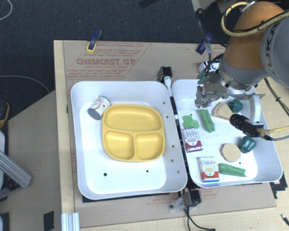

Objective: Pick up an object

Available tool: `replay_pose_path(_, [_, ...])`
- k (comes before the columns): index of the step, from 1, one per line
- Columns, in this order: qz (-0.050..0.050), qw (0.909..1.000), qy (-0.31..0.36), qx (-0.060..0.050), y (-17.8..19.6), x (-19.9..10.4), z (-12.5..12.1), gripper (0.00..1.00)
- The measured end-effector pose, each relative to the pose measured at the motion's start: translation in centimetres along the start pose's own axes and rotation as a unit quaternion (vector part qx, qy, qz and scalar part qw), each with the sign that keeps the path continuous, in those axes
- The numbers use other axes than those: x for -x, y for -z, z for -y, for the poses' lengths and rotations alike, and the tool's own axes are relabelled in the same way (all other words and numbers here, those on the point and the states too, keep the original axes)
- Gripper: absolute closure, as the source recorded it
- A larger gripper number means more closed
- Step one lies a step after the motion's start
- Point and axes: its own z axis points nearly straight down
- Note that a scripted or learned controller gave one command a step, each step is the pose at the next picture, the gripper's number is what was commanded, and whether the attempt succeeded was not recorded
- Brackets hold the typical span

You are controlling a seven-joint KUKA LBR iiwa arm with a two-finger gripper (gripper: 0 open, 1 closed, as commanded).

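My gripper hangs over the upper left part of the right bin, with its tip just above a green pickle-shaped piece. Nothing shows between its fingers. Other objects in the right bin: a small green piece, a red and white packet, a red and white carton, a tan round cookie, a long green bean, a teal piece and a pale wedge partly hidden by the arm.
The left bin holds a yellow divided plate and a small can lying at its upper left. The grey and orange arm covers the right bin's upper right. A black camera mount sticks out over the bin.
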Motion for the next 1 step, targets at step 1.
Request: replay_pose_path(1, [0.000, 1.0000, 0.000, 0.000, -0.91, -5.17, -2.35, 1.00])
